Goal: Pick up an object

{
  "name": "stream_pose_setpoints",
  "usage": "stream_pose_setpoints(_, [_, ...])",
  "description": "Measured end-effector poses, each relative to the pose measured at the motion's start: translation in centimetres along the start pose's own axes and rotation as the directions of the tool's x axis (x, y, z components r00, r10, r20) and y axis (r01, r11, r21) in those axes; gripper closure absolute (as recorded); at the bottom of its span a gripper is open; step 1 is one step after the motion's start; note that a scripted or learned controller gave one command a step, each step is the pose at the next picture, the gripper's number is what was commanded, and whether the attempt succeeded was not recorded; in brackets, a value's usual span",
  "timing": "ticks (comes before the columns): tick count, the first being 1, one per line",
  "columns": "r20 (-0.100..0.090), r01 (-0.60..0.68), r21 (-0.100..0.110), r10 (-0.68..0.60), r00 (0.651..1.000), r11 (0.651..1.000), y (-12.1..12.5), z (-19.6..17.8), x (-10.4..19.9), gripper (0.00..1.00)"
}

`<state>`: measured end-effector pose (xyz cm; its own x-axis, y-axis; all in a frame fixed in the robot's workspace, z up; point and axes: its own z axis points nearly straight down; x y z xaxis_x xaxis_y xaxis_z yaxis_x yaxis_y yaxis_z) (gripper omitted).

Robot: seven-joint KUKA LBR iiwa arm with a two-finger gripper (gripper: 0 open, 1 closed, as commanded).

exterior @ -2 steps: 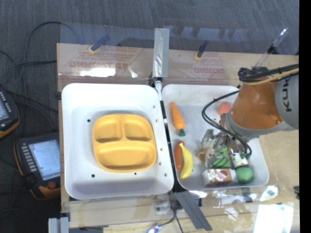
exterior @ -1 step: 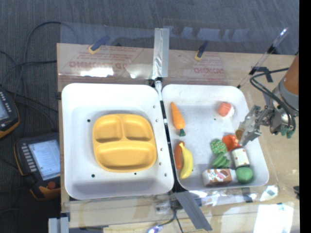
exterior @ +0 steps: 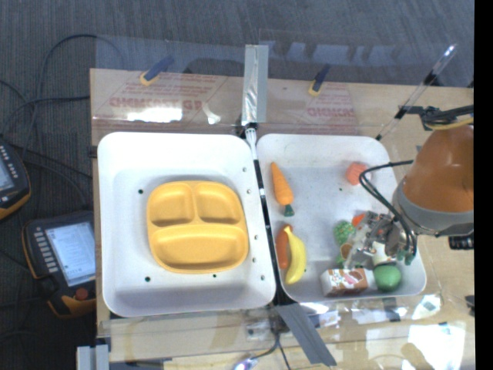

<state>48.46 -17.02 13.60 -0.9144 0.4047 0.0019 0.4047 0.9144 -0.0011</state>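
Progress so far: nothing picked up. My gripper (exterior: 376, 236) is down in the right bin (exterior: 316, 154) among the toy food, near the broccoli (exterior: 343, 231) and green ball (exterior: 387, 277). Can't tell what my jaws are doing.

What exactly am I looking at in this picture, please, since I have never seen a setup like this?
One fixed camera looks down at a slant on a bench holding two shallow white bins. The left bin contains a yellow divided tray. The right bin holds toy food: a carrot, a banana, a small carton, a green ball-like item and an orange piece. The robot arm, orange-banded, reaches in from the right; its tool is lowered among the items. Whether it grips anything cannot be told.
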Motion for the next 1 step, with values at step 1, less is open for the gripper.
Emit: stream_pose_setpoints(1, [0.0, -0.172, 0.001, 0.172, 0.985, 0.985, 0.3, 2.09, -0.14, 1.0])
